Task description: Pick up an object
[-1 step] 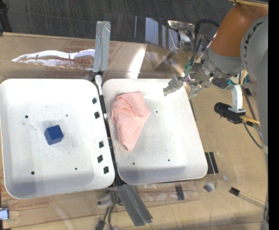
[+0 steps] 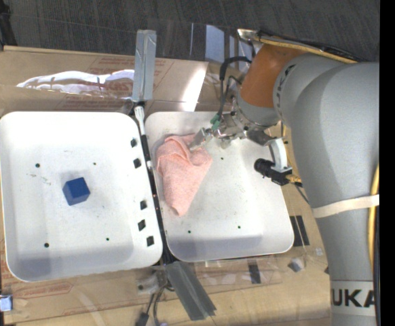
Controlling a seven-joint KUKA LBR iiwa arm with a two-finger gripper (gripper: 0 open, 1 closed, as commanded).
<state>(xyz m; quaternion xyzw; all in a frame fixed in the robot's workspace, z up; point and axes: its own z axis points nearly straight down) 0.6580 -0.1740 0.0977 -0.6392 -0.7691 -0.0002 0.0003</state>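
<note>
A crumpled pink cloth (image 2: 181, 169) lies in the right bin (image 2: 238, 216), against its left wall. A small blue cube (image 2: 76, 190) sits on the floor of the left bin (image 2: 21, 141). My gripper (image 2: 207, 138) reaches in from the right and sits low at the cloth's upper right edge, touching or just above it. The wrist hardware hides how its fingers stand. Nothing can be seen held.
A black divider strip (image 2: 145, 182) with clips runs between the two bins. The grey arm (image 2: 333, 141) covers the right bin's right side. Cardboard (image 2: 177, 77) and a plastic wrapper (image 2: 75, 81) lie behind the bins.
</note>
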